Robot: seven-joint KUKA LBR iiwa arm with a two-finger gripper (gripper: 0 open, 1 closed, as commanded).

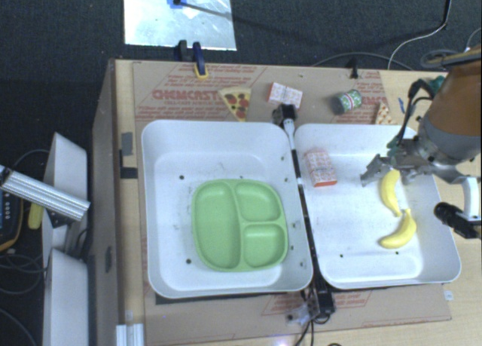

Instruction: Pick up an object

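Note:
The right bin [354, 261] holds two yellow bananas and a small pink-and-white box [320, 167]. One banana [390, 194] lies in the upper right part of the bin, and the other banana [399, 231] lies just below it. My gripper [390, 169] hangs over the top end of the upper banana, its grey fingers [370, 174] spread to either side of that end. The gripper looks open, and the banana still rests on the bin floor. The arm enters from the right.
A green divided plate [241, 224] sits in the left bin [162, 186]. On the cardboard behind the bins lie a toy pizza slice [236, 102], a small patterned box [285, 94] and a green can [349, 101]. The ridge between the bins runs just left of the pink box.

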